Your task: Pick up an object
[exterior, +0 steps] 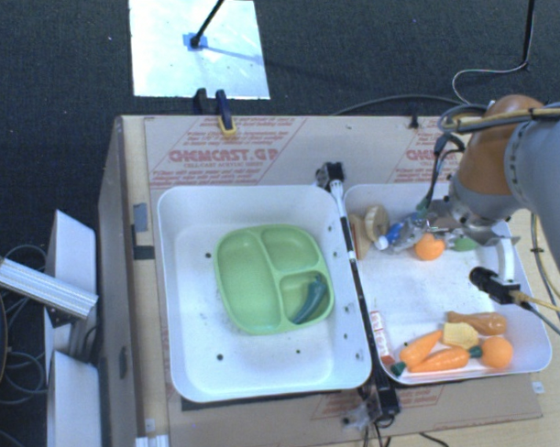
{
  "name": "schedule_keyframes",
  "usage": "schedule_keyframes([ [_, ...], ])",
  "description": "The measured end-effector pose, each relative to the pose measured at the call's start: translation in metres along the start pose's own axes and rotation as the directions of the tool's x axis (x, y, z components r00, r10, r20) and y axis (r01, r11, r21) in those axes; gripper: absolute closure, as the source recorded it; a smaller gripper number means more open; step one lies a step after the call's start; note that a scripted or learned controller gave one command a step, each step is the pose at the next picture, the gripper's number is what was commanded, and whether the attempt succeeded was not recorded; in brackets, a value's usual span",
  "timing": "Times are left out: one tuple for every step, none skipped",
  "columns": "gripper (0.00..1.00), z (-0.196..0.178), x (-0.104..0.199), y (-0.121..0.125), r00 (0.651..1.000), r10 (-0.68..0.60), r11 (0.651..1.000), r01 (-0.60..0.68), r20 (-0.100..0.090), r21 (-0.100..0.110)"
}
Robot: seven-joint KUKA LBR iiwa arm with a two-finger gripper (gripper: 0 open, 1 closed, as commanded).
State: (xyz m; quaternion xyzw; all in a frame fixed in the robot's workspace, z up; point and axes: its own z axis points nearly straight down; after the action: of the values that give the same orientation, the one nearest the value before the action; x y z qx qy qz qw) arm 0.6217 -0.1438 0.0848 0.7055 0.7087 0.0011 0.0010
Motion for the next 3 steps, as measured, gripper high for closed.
schedule_keyframes([
  [1.00, -0.011, -0.001, 0.001, 1.000, -0.002, 1.000, 0.002, 0.001, -0.003],
  [1.00, -0.067, 0.053, -0.056, 1.000, 0.000, 1.000, 0.000, 0.000, 0.001],
  [0.00, -0.067, 0.053, -0.057, 1.000, 0.001, 1.000, -0.001, 0.000, 0.002],
])
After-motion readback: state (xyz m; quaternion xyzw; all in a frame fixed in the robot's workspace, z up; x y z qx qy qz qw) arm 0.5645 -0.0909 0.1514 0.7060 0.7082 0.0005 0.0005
